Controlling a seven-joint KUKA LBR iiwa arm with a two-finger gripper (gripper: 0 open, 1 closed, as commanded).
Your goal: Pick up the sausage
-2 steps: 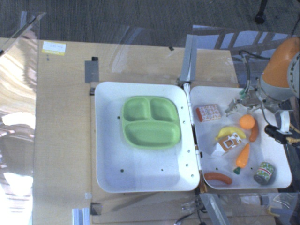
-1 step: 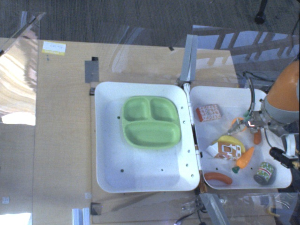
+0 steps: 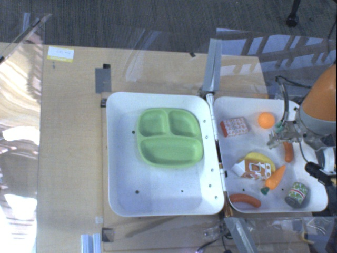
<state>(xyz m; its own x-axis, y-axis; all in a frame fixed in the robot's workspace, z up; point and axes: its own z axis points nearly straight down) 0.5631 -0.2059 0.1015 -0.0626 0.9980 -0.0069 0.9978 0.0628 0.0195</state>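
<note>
A long reddish sausage (image 3: 245,200) lies along the front edge of the right bin (image 3: 231,107), near its left corner. My gripper (image 3: 281,136) hangs low over the right side of that bin, well behind and to the right of the sausage. A short red-orange piece (image 3: 288,152) lies just in front of the gripper, and whether it touches the gripper is unclear. The grey arm with its orange band (image 3: 321,100) comes in from the right.
The right bin also holds an orange ball (image 3: 266,120), a red and white packet (image 3: 234,126), a yellow banana (image 3: 258,157) under a small carton (image 3: 254,169), a carrot (image 3: 275,178) and a green can (image 3: 296,194). A green divided plate (image 3: 169,137) sits in the left bin (image 3: 158,194).
</note>
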